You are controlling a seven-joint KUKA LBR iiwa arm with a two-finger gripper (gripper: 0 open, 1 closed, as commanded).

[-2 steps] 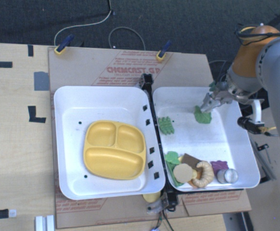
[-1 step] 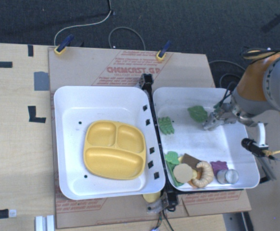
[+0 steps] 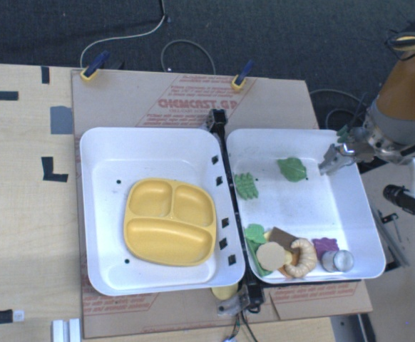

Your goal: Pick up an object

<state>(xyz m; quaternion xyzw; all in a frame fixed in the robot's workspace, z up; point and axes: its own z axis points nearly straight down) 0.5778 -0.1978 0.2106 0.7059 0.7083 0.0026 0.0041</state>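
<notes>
My gripper (image 3: 334,159) hangs over the right bin's (image 3: 350,191) far right rim, beside the arm's grey wrist and orange band. Nothing shows between its fingers. A green leaf-shaped toy (image 3: 292,168) lies just left of it on the bin floor. A green ridged piece (image 3: 246,186) rests near the divider. Along the front wall sit a green piece (image 3: 254,232), a brown block (image 3: 282,237), a beige disc (image 3: 270,256), a tan ring-shaped pastry (image 3: 301,256), a purple toy (image 3: 325,246) and a silver can (image 3: 338,261).
The left bin (image 3: 100,191) bears a yellow compartment plate (image 3: 170,221). Black clips (image 3: 218,123) join the bins along the middle. Both bins stand on a cardboard sheet (image 3: 186,98) held by clamps. Cables (image 3: 186,48) lie beyond it on dark carpet.
</notes>
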